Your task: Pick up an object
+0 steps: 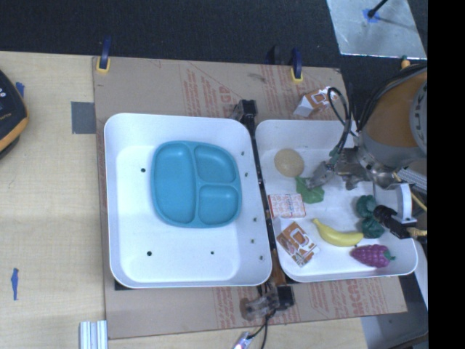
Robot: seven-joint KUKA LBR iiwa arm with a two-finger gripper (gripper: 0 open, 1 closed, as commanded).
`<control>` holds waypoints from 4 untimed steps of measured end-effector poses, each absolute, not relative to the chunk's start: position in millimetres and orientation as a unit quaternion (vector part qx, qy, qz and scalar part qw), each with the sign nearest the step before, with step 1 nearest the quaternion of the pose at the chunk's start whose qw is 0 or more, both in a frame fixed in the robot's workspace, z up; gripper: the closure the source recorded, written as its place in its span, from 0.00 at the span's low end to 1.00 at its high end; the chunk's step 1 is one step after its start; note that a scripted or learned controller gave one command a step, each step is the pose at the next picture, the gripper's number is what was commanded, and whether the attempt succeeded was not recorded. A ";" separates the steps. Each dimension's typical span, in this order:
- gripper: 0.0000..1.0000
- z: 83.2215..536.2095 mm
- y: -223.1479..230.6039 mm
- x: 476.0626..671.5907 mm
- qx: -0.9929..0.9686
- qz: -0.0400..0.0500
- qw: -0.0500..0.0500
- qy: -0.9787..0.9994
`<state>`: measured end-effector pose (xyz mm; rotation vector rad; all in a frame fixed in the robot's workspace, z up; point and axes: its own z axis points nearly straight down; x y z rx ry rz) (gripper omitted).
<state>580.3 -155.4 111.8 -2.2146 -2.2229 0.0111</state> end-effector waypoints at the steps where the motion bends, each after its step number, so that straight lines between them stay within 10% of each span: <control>1: 0.00 91.5 -117.6 586.7 -0.705 0.002 0.002 -0.709; 2: 1.00 102.2 -119.0 587.0 -0.704 0.002 0.002 -0.710; 3: 0.00 102.1 -119.0 586.9 -0.704 0.003 0.002 -0.710; 4: 1.00 112.4 -119.9 587.0 -0.704 0.003 0.002 -0.710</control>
